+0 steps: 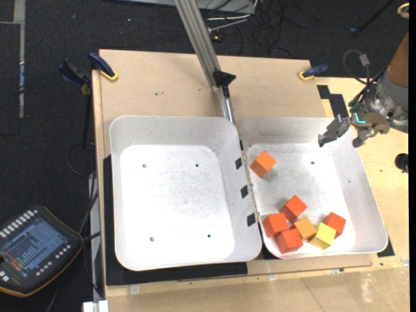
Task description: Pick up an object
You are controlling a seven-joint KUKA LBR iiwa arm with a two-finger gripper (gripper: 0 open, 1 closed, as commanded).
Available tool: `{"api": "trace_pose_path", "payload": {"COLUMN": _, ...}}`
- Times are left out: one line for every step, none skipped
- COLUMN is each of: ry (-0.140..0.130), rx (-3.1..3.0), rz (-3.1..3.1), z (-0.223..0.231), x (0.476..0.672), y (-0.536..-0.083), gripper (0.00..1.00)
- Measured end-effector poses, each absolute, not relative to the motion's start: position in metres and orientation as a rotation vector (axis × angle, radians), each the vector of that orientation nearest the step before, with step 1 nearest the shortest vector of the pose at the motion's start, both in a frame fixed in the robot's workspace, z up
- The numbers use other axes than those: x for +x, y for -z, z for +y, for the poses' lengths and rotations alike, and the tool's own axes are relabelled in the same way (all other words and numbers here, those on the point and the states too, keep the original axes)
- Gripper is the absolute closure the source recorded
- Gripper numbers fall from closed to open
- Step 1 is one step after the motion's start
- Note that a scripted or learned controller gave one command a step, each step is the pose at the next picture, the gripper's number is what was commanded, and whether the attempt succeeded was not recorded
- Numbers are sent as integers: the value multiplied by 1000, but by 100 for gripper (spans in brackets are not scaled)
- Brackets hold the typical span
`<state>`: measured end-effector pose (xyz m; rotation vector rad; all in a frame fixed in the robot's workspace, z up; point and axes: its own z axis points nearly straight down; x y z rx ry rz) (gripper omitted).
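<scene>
A wooden bench (169, 83) is seen from above, carrying two shallow white bins side by side. The left bin (130, 194) is seen with only dark speckles on its floor. The right bin (364, 200) is seen holding six blocks. A slanted metal pole (195, 28) is seen crossing the bench top down to the gap between the bins. A handheld controller (32, 249) is seen on the dark floor at lower left. The grey arm (393, 86) is seen entering from the right, with the claw (344, 132) held above the right bin's upper right corner; its two fingers are spread apart, released, with nothing between them. One orange block (262, 164) is seen alone near the right bin's left wall, well apart from the claw. Five more blocks are clustered at the bin's lower part: an orange-red block (294, 207), a red block (274, 223), a red block (289, 240), an orange block (305, 228), a red block (335, 223), and a yellow block (323, 236) touching it. Blue-and-yellow clamps (99, 65) are seen at the bench's back corners.
</scene>
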<state>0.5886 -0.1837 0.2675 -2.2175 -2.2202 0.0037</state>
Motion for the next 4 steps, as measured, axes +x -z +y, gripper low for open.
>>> {"api": "trace_pose_path", "payload": {"ry": 0, "rx": -2219, "rz": -2224, "z": -184, "x": 589, "y": -270, "gripper": 0}}
{"api": "trace_pose_path", "payload": {"ry": -4, "rx": -2219, "rz": -2219, "z": -182, "x": 590, "y": -227, "gripper": 0}}
{"api": "trace_pose_path", "payload": {"ry": -5, "rx": -2220, "rz": -2218, "z": -188, "x": 591, "y": -181, "gripper": 0}}
{"api": "trace_pose_path", "payload": {"ry": -4, "rx": -2219, "rz": -2217, "z": -180, "x": 588, "y": -135, "gripper": 0}}
